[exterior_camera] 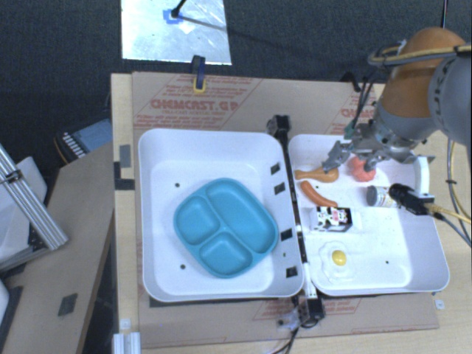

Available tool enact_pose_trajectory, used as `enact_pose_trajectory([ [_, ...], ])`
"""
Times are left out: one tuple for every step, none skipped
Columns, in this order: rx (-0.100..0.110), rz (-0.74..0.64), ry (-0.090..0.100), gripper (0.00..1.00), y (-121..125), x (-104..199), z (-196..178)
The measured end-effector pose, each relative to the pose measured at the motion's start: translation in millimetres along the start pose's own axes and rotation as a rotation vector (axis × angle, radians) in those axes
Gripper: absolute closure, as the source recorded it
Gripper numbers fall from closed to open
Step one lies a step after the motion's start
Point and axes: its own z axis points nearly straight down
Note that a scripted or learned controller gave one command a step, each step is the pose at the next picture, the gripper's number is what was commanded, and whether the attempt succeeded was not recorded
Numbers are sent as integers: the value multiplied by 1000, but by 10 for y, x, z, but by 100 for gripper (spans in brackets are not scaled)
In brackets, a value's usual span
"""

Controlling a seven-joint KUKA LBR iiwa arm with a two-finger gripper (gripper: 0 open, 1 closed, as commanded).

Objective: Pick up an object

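Gripper (352, 161) position, camera view: over the far part of the right bin (424, 253), with the two fingers (334, 157) spread apart and nothing pinched between them.

Arm (413, 87): grey with an orange band, entering from the right. Its upper section is cut off by the frame edge.

Task item: a salmon-pink object (361, 171) lies on the right bin floor directly beneath the gripper. The gripper covers its upper part, so its shape cannot be made out. Contact between the fingers and the object cannot be determined.

Adjacent items in the right bin:
- Orange curved piece (316, 173), just beside the left-hand finger, toward the divider.
- Orange-red sausage shape (318, 194), close below the curved piece.
- Black-and-white card (333, 217), print too small to read.
- Toy fried egg (338, 257), near the front wall, well apart from the gripper.

Left bin (162, 161): holds one blue divided plate (225, 227), lying flat and turned at an angle.

Black divider strip (289, 190): runs between the two bins.

Cardboard sheet (243, 98): lies under both bins, and they cover part of its red lettering. A yellow clamp (198, 76) sits at its far edge.
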Motion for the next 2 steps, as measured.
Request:
enact_pose_trajectory([
  [-12,-2,-1,0,28,1,-63],
  [-8,-2,0,0,51,38,359],
])
